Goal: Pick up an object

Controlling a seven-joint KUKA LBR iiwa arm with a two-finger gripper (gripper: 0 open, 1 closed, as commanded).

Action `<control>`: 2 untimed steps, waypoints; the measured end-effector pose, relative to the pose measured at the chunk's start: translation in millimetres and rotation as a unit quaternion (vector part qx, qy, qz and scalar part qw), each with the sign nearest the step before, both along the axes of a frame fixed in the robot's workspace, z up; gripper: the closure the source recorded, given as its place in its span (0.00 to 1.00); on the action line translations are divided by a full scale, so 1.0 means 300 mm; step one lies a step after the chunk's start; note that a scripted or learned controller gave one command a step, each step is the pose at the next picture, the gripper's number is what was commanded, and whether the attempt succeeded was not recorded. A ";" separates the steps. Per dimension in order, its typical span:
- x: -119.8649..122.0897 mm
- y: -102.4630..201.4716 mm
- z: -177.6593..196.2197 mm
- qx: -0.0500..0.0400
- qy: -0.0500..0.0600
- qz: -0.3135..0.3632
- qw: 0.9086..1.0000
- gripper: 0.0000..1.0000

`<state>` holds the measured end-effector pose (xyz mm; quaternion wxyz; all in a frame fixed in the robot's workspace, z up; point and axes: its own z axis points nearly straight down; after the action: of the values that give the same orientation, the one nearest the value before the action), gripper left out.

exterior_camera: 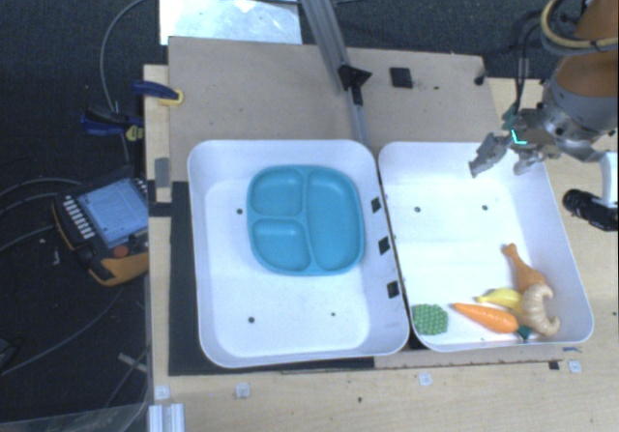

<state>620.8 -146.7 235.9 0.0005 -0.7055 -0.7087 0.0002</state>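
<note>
- Lying in the lower right corner of the right bin (455, 227), the toy carrot (486, 317) sits among a banana (501, 298), drumstick (523, 270) and green piece (430, 319).
- Gripper (505, 157) hovers at upper right, well apart from them, fingers spread, holding nothing.
- Blue plate (306, 220) rests in the left bin (222, 324).

A light brown desk (271, 82) carries two shallow white bins side by side, the left bin (218, 324) touching the right bin (455, 227).

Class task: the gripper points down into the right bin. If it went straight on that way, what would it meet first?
Probably the bare floor of the right bin near its far edge. The gripper hangs well away from the toy food, though depth is unclear.
</note>
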 end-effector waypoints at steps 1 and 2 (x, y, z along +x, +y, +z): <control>0.002 0.000 0.005 0.000 -0.002 0.000 1.000 0.00; 0.001 0.034 -0.161 0.000 0.000 0.001 1.000 0.00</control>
<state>621.0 -136.4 187.7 0.0005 -0.7048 -0.7094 0.0005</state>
